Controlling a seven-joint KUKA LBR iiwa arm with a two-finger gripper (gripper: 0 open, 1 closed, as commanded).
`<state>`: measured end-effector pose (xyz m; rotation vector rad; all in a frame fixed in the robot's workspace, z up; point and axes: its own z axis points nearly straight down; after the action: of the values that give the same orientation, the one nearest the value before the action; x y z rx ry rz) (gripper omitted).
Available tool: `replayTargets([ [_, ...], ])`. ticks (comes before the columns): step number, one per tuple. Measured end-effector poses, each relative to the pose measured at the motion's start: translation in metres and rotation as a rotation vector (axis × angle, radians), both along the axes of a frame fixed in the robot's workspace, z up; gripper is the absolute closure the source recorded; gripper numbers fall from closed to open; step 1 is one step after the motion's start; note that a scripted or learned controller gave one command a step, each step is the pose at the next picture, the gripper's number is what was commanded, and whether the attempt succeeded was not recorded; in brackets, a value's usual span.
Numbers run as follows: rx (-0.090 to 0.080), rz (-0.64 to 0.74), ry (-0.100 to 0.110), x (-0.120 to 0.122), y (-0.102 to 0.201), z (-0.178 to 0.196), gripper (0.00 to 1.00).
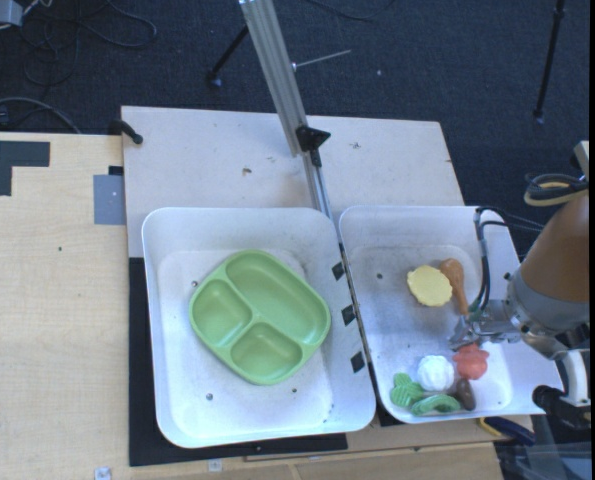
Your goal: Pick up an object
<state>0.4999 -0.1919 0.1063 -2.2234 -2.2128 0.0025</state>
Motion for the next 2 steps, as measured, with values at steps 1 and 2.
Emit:
replayTargets([
  [1,-0.003,0.006,-0.008,-0.002,-0.002,0.063,1.0],
  [2,-0.004,0.006,-0.007,-0.004,-0.012,0.111,1.0],
])
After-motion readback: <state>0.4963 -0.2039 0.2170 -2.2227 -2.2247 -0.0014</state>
